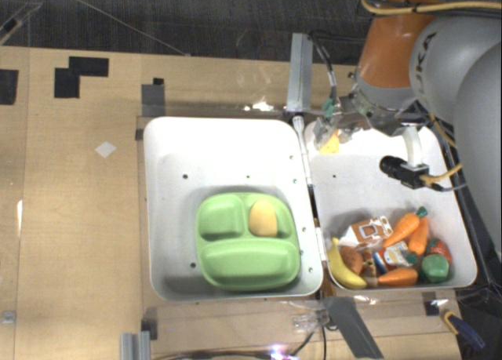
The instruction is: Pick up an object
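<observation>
My gripper (328,125) hangs over the far left corner of the right bin (369,170), under the arm's orange band. A small yellow object (331,144) sits right at its tip, touching or just below it; whether it is gripped is unclear. At the near end of the right bin lies a heap of toy food: a banana (343,266), two orange carrots (405,227), a green vegetable (434,267), a red piece (439,249) and a small printed box (372,231).
The left bin (188,154) holds a green divided plate (235,260) with a yellow round fruit (263,217) in its upper right compartment. A metal post (297,76) stands behind the divider between the bins. A black fitting with cable (404,169) juts from the arm over the right bin.
</observation>
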Tool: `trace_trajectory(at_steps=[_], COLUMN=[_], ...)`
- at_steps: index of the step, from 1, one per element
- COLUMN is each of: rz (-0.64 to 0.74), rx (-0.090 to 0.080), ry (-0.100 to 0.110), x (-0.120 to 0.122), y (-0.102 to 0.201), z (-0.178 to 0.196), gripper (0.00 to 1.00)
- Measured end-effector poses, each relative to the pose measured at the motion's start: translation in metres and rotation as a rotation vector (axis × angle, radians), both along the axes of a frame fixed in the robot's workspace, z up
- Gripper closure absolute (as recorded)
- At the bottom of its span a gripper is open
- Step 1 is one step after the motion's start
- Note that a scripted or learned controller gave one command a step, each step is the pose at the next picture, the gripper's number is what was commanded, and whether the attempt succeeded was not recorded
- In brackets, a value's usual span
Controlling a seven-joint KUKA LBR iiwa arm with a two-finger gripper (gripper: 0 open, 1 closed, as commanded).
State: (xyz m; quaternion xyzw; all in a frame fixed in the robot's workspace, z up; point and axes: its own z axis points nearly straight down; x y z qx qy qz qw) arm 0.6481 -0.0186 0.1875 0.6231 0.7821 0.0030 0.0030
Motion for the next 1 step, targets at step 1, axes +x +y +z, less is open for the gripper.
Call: trace_trajectory(at_steps=[1], rz=[0.047], rx=[-0.001], ry=[0.004], x=[-0.0071], y=[0.0246], z=[-0.0020], gripper=[1.00])
